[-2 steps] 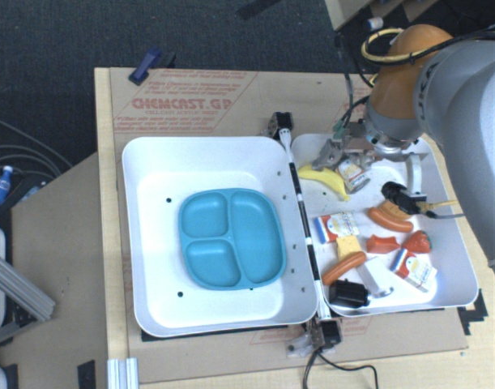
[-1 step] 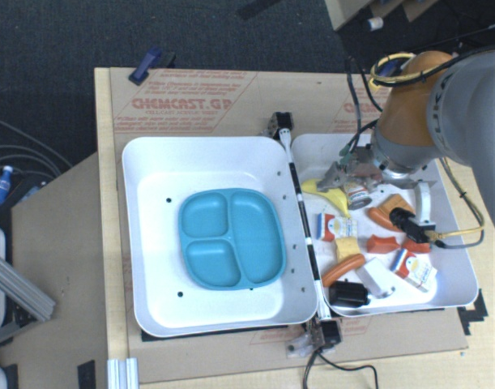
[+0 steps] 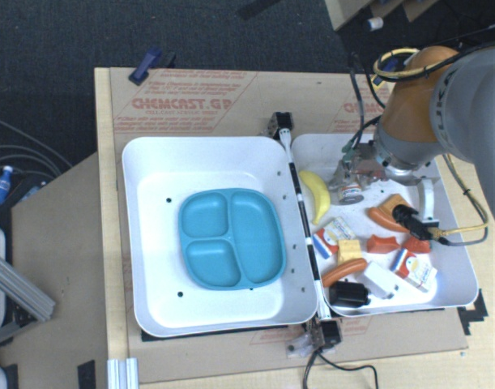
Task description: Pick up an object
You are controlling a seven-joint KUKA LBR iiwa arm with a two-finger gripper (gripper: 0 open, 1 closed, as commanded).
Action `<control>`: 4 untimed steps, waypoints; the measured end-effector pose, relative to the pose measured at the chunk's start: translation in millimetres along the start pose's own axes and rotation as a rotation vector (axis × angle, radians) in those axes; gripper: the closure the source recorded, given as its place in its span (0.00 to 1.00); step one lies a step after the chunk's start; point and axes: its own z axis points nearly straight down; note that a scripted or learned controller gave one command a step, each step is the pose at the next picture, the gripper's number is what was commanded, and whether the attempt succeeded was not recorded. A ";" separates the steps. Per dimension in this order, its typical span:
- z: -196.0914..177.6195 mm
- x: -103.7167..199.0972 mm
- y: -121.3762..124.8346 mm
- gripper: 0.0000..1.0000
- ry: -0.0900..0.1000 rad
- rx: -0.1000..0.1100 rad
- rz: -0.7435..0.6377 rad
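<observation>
**Low over the right bin, banana closest**

My gripper (image 3: 352,181) sits low in the upper part of the right bin (image 3: 458,286); I cannot tell from here how it is set. The banana (image 3: 315,194) lies just beside it at about nine o'clock, against the bin's left wall. I judge it a light, rigid plastic toy with a smooth, curved skin that may slip, so I would take it across its thick middle, not at the tapered tip.

The right bin is crowded: an orange piece (image 3: 388,212) at four o'clock from me, a hot dog (image 3: 344,271) and a black block (image 3: 350,293) toward six, with small red-and-white packets between. The left bin (image 3: 150,298) holds a blue divided plate (image 3: 231,238), its three compartments bare.
</observation>
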 end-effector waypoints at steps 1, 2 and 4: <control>-83.4 70.2 -0.9 1.00 0.005 0.018 -0.003; -150.1 105.0 -61.6 1.00 0.005 0.021 -0.003; -158.2 105.1 -43.4 1.00 0.003 0.018 -0.001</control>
